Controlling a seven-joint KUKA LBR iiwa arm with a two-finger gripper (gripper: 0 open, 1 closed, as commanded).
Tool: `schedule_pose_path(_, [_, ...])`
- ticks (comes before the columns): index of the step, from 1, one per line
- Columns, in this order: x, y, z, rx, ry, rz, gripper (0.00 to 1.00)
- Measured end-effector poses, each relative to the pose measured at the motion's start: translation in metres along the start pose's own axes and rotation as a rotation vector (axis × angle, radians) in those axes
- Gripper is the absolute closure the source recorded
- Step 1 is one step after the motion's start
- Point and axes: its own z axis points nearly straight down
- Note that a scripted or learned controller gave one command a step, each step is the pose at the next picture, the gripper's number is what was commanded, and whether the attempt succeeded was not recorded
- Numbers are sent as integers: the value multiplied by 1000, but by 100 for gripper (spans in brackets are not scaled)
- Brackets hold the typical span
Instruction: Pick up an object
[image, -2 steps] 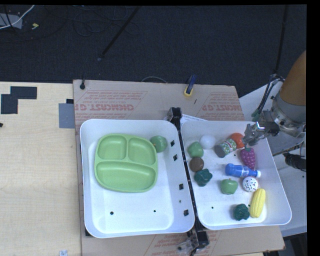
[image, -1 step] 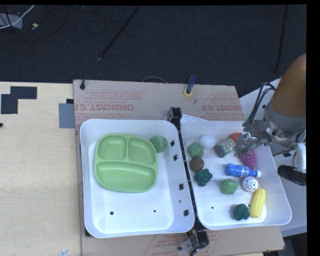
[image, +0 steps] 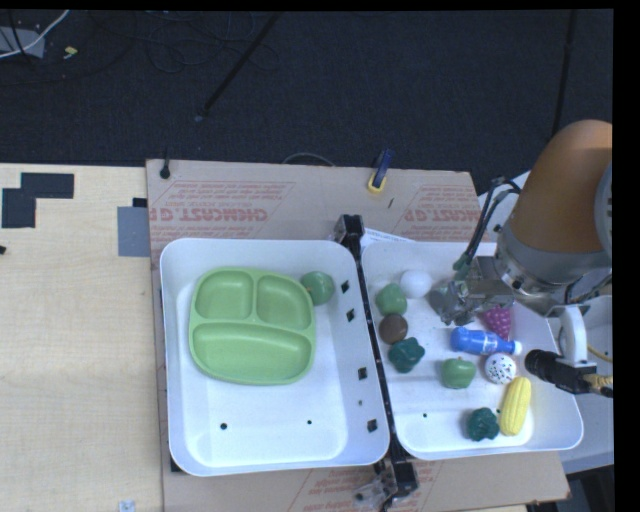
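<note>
Overhead, the grey arm with its orange band reaches in from the right, and its metal two-finger gripper (image: 455, 300) hangs over the right white bin (image: 430, 435); whether it is wide or narrow I cannot tell. Just beside it lie a blue plastic bottle (image: 478, 343) and a pink textured piece (image: 498, 320). Nearby are a white ball (image: 414, 282) and a yellow corn cob (image: 516, 405). The left white bin (image: 260, 440) holds a green divided plastic plate (image: 251, 326).
</note>
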Motion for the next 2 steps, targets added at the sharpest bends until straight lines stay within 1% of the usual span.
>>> schedule_pose_path(1, [41,-23,0,1,-1,1,100])
schedule_pose_path(2, [80,-56,25,4,-1,1,100])
